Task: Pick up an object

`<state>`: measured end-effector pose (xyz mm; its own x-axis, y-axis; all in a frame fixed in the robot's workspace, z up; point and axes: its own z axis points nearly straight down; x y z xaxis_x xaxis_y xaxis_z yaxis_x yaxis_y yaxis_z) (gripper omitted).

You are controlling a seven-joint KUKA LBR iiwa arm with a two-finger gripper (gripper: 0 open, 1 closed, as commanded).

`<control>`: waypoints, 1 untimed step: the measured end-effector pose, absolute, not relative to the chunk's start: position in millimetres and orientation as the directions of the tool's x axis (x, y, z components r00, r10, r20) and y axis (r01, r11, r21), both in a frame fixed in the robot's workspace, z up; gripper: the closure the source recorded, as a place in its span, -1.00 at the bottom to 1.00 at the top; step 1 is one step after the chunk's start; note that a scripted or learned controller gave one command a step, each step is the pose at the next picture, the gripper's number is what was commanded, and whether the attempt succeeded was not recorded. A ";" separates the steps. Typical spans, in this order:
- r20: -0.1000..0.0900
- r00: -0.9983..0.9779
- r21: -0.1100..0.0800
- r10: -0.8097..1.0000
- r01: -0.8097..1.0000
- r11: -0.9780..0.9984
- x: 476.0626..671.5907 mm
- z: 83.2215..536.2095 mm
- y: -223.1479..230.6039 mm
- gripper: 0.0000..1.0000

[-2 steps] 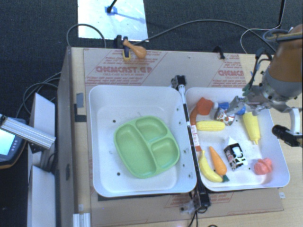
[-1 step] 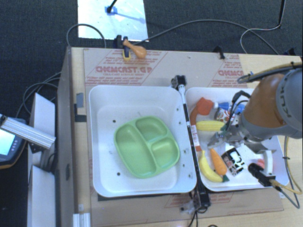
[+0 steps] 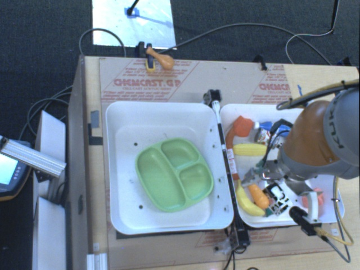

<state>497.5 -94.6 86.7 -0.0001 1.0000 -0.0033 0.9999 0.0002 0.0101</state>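
Claw low in the right bin, hanging off the grey arm; finger state cannot be told from this angle. Directly beneath and touching range: small orange carrot-like piece, lying against a yellow banana at the bin's near-left corner. Further up: yellow corn-like piece, orange object. Left bin holds a green divided plate.

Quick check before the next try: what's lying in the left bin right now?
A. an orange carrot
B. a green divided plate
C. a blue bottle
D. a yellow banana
B: the green divided plate lies alone in the left bin, its three compartments facing up.
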 end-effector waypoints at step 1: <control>0.000 -0.002 0.002 1.000 1.000 0.002 558.7 86.5 -101.4 -1.00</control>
